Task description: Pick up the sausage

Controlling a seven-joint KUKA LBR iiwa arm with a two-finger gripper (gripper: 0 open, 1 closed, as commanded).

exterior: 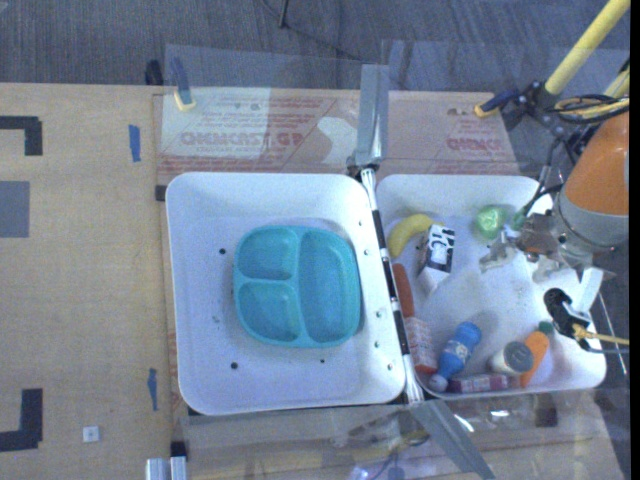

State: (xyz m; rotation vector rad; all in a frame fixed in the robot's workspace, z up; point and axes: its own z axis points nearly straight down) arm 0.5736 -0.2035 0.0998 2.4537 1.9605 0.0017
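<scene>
The bench (80, 268) looks like pale, matt wood. Both white bins (200, 218) appear to be smooth, slightly glossy plastic, as does the teal divided plate (298, 286). At 3 o'clock, the gripper (520, 243) shows dull grey metal; the sausage (403, 290) looks smooth and faintly shiny.

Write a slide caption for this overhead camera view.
Grey, orange-banded arm hovers over right white bin; slim red-brown sausage lies along its left wall, near yellow banana.
</scene>
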